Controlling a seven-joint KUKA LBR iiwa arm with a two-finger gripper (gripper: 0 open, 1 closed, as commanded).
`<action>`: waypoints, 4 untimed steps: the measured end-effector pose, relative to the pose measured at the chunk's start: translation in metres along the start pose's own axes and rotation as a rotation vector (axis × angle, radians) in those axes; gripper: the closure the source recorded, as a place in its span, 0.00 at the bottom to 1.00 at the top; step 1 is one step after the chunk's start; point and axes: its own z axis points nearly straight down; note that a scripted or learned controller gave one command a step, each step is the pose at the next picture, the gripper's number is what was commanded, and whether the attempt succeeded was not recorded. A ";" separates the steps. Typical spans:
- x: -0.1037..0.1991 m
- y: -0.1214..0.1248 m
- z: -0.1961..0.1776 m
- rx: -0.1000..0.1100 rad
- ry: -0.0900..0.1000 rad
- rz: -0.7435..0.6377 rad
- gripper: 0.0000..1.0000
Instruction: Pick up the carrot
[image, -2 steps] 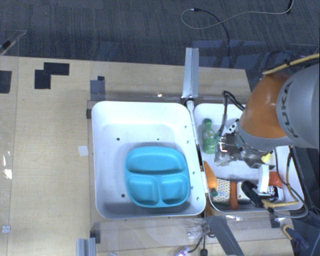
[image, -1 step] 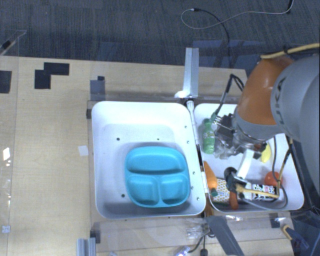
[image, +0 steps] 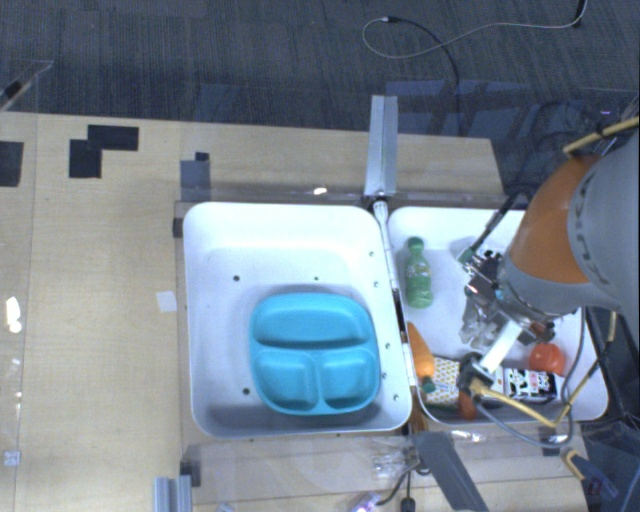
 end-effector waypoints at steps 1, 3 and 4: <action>0.067 0.028 -0.050 -0.003 0.001 0.048 1.00; 0.058 0.135 0.099 -0.012 0.009 0.029 1.00; 0.085 0.156 0.099 -0.011 0.008 0.125 1.00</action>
